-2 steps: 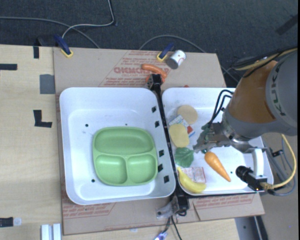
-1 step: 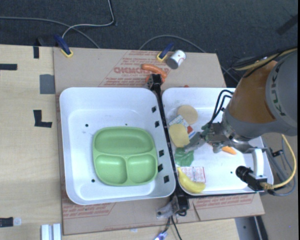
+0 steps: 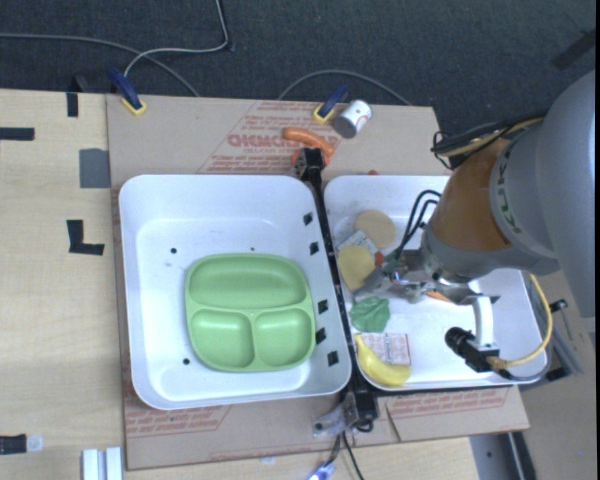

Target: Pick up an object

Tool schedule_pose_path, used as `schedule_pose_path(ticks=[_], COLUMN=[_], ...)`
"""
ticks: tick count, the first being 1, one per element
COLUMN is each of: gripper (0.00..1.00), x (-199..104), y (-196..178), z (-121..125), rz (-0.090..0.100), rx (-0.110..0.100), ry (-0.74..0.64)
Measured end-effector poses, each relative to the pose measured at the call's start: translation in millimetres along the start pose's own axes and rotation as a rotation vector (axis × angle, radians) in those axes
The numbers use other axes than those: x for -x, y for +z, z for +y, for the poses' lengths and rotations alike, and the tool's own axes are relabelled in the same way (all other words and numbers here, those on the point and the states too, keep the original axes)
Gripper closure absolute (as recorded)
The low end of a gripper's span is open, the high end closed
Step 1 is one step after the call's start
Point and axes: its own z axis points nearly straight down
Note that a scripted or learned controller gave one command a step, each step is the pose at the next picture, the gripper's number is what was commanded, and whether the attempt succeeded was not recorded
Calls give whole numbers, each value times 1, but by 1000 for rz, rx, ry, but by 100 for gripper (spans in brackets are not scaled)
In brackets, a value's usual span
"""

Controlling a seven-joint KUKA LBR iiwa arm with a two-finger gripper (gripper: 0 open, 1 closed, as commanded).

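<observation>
The right bin holds several small objects: a tan round piece, a pale yellow disc, a green leafy toy, a red-and-white packet and a yellow banana. My gripper reaches down from the right into the bin's left half, just right of the yellow disc and above the green toy. The arm's wrist covers the fingertips. An orange piece peeks out under the wrist.
The left bin holds a green divided tray. A black divider runs between the bins. Clamps, a cable and a small white cylinder lie on the cardboard behind the bins. A black hose fitting hangs off the arm.
</observation>
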Motion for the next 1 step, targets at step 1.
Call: schedule_pose_path(ticks=[1], gripper=[0], x=[-7], y=[2], z=[72], rz=[-1], rx=[-1], ry=[-1])
